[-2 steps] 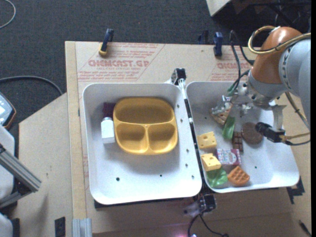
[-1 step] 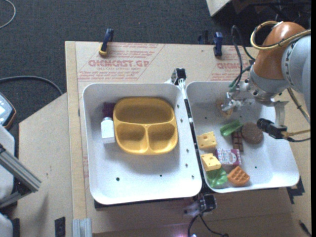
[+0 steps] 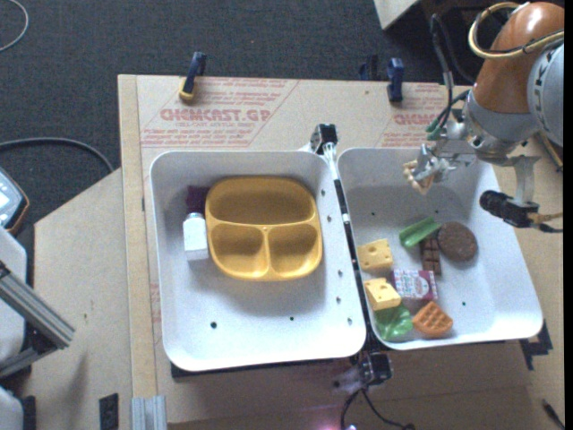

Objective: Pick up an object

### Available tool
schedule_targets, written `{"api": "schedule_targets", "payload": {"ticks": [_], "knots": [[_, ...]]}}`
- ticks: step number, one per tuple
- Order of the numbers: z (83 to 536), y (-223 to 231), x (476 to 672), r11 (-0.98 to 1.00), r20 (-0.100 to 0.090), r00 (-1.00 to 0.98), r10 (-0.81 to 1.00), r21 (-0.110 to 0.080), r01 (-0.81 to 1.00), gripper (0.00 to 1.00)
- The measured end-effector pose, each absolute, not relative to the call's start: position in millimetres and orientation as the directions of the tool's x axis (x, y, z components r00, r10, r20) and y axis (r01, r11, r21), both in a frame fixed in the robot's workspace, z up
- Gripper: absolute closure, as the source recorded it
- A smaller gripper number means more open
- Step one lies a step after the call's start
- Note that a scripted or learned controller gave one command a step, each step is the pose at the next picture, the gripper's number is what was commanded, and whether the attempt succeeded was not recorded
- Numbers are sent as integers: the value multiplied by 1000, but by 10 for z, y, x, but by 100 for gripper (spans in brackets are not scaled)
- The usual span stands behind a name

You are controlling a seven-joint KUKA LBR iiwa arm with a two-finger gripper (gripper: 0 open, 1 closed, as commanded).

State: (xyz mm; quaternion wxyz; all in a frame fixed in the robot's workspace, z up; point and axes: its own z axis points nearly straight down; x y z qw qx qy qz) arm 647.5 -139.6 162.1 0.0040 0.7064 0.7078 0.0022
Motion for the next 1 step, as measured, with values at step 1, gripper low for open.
{"api": "schedule_targets", "payload": {"ticks": [1], "knots": [[2110, -1338, 6560, 2, -2, -2, 1000, 9, 1000, 100]]}}
